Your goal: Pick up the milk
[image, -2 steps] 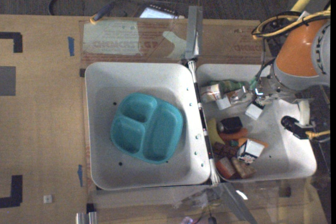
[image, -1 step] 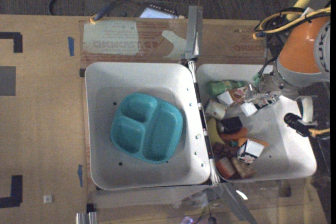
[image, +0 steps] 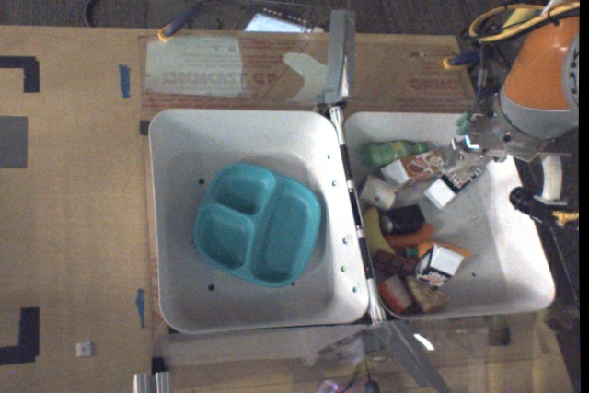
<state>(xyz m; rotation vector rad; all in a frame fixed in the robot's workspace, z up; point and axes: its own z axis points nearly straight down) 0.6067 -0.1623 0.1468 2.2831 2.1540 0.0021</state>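
Two bins: shallow and white, side by side on the bench; the left bin [image: 175, 143] lies well to the left of the pincer, and the right bin [image: 515, 290] sits under it.
Plate: a teal divided plate [image: 258, 224] rests flat in the left bin, far left of the pincer and no part of this job.
Cup: a white cup [image: 377, 193] lies left of the pincer and a little toward the near edge, past the milk.
Bottle: a green bottle [image: 394, 149] lies on its side, left of the pincer and just beyond the milk.
Milk: I take it to be the small red-and-white carton [image: 416, 168] in the right bin, just left of the pincer, its long axis running roughly left to right and pointing at it.
Pincer: the pincer [image: 465, 163] hangs low over the right bin; whether it is released or clenched cannot be told, and nothing is seen in its grasp.
Surface: smooth bin floor, so the carton may slide when nudged.
Room: tight on the carton's left, freer on the right, where the arm comes in.
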